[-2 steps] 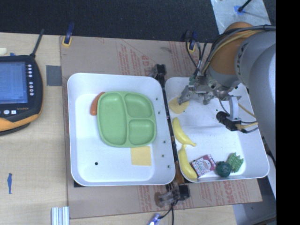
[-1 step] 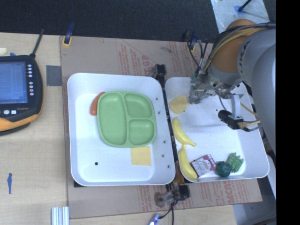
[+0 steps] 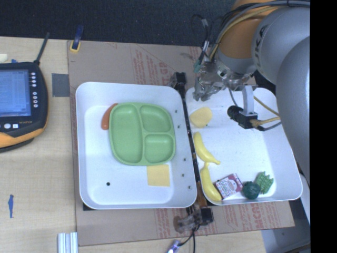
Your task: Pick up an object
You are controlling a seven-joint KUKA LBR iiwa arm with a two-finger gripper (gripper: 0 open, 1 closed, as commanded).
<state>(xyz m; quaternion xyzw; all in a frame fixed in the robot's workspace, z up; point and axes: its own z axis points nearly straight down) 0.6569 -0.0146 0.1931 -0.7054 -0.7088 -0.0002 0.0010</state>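
Here your gripper (image 3: pixel 204 92) hangs at the right bin's (image 3: pixel 274 157) far left corner, just above a pale yellow round piece (image 3: pixel 201 117); its jaw state cannot be told.

gripper (image 3: pixel 203 94) over right bin (image 3: pixel 274 157) – far corner

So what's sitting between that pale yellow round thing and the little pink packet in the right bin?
In the camera view, a banana lies between the pale round piece and the pink packet, along the right bin's left wall.
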